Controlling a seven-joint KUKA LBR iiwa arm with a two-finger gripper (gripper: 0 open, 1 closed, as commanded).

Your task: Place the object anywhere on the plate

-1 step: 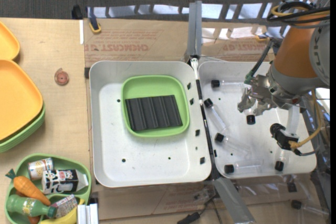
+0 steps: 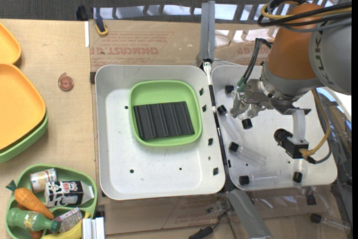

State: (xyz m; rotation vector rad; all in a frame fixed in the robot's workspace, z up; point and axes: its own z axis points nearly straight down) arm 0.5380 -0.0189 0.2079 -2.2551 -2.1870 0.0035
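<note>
- Well, from my seat the dark ribbed slab [image 2: 164,120] lies flat on the green plate [image 2: 162,87], which sits in the left bin [image 2: 162,176]. It covers most of the plate's floor and stays inside the rim.
- My gripper [image 2: 241,112] hangs over the right bin [image 2: 268,173], near that bin's left wall and well apart from the slab. The grey and orange arm [image 2: 296,59] crowds it from above.
- I cannot tell from this slanted view whether the tool is spread or pressed together. I see nothing held in it.
- If the slab is the task's thing, I judge the placing done, with the arm clear of the plate.
- Faint clear shapes on the right bin's floor could be another item, but they are too vague for me to name.
- Next I would confirm that the slab is resting steady and keep the arm over the right bin. If another pick is wanted, I need a better look at that bin's floor before coming down.
</note>
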